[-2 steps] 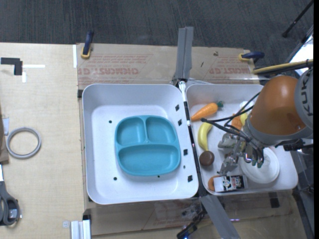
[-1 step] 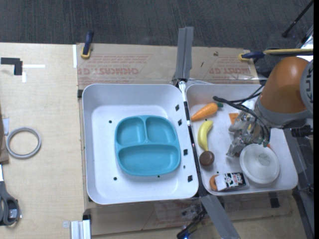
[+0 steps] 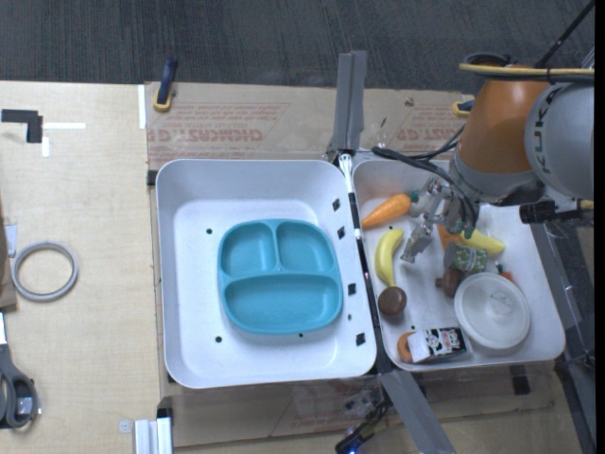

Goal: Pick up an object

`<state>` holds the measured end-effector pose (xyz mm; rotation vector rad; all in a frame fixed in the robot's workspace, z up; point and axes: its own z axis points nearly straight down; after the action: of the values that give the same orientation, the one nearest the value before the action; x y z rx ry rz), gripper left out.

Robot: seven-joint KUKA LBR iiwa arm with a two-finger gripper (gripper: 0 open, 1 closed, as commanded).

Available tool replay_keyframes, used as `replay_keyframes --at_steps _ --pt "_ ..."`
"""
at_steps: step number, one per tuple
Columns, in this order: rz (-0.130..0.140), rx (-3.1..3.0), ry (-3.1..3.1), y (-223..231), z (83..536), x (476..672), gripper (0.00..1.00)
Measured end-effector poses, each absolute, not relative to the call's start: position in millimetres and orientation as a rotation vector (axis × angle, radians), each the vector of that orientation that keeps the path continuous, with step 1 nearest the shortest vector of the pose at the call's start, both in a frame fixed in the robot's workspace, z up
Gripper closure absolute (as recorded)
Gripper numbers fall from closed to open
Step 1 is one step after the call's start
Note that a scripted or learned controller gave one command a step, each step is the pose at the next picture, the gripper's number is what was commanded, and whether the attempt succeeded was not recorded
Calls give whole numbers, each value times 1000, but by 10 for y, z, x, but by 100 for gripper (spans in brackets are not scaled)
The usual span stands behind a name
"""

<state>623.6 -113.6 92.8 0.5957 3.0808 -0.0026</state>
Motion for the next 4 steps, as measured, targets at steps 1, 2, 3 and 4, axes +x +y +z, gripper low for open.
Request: replay_keyframes --at_steps 1,2,3,4 --pt "-2 626 3073 -2030 1178 6076 0" --pt "1 673 3066 -1282 925 6280 0" --pt "0 850 3024 -1335 920 5475 0" --pt "-13 1103 2960 -1119 883 6457 0"
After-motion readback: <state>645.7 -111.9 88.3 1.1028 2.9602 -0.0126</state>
